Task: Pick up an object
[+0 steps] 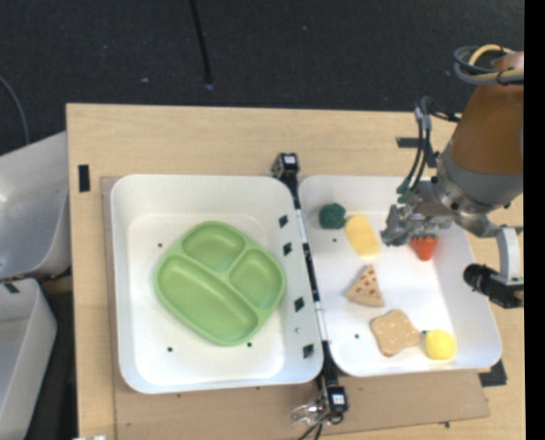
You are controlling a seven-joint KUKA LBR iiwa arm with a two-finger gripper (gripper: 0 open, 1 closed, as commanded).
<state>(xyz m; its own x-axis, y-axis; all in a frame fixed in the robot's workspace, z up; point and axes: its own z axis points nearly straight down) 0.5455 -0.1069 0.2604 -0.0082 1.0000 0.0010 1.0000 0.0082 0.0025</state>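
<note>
Dark flooring surrounds a light wooden bench (89,136) that carries two shallow white bins side by side. Left bin (126,337): contains one green divided plate (219,282) with three compartments, lying flat near the bin's middle. Right bin (465,337): contains six food-shaped items. A dark green round piece (332,215) lies near the upper left corner, with a yellow oblong piece (362,236) just beside it to the right. A pizza slice (367,288) lies near the centre. A toast slice (394,332) lies toward the front edge, with a yellow lemon (439,345) just beside it. A red piece (425,246) lies under the arm's wrist, partly hidden. The gripper (399,225) hangs over the right bin between the yellow oblong piece and the red piece. Finger state: cannot be told from this view. No item is visibly between the fingers.
</note>
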